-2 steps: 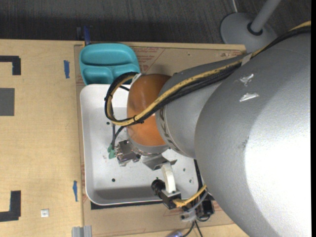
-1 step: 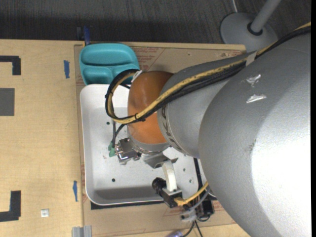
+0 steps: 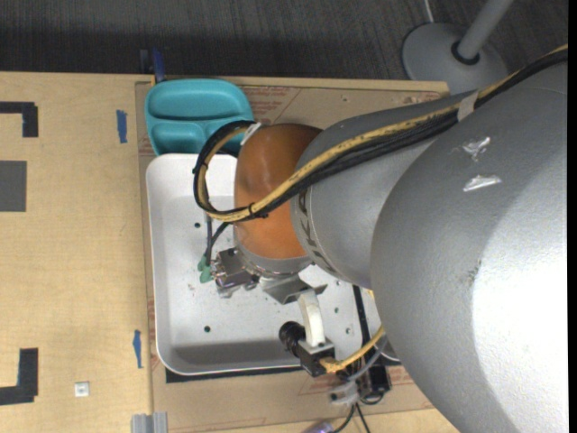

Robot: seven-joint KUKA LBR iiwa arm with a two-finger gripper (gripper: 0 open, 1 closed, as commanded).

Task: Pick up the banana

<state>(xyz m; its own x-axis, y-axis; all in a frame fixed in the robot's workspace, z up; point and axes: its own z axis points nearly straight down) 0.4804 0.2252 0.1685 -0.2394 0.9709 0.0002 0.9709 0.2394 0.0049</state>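
Note:
My grey arm with its orange band (image 3: 270, 197) reaches in from the right and hangs over the white bin (image 3: 176, 323). The gripper (image 3: 227, 273) points down into the bin's middle, seen from above as a metal block with a small green part at its left. The wrist and arm cover the bin's right half and whatever lies under them. The bare part of the bin floor on the left shows a few small dark specks.
A teal plastic container (image 3: 198, 115) sits against the bin's far edge. The brown cardboard bench top (image 3: 72, 242) stretches to the left, with black tape marks and short blue tape strips. A grey stand base (image 3: 442, 52) is at the top right.

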